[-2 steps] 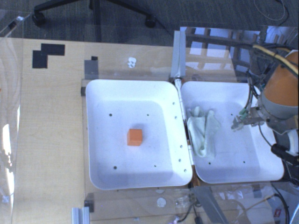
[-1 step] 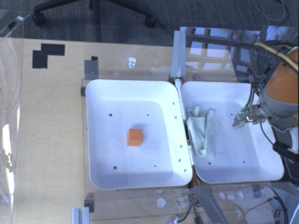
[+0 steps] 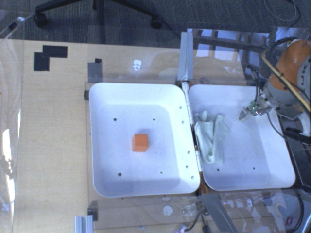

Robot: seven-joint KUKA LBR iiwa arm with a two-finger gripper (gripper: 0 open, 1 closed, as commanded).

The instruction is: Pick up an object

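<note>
An orange cube (image 3: 140, 142) lies near the middle of the left bin (image 3: 104, 101). A pale green cloth (image 3: 212, 135) is crumpled against the left wall of the right bin (image 3: 272, 178). My gripper (image 3: 249, 111) hangs over the upper right part of the right bin, to the right of the cloth and apart from it. Its fingers point down and to the left, slightly spread, with nothing between them.
A metal divider (image 3: 190, 130) runs between the two bins. The arm's orange band (image 3: 290, 64) and cables fill the top right corner. Black tape marks (image 3: 48, 57) lie on the wooden bench at the far left.
</note>
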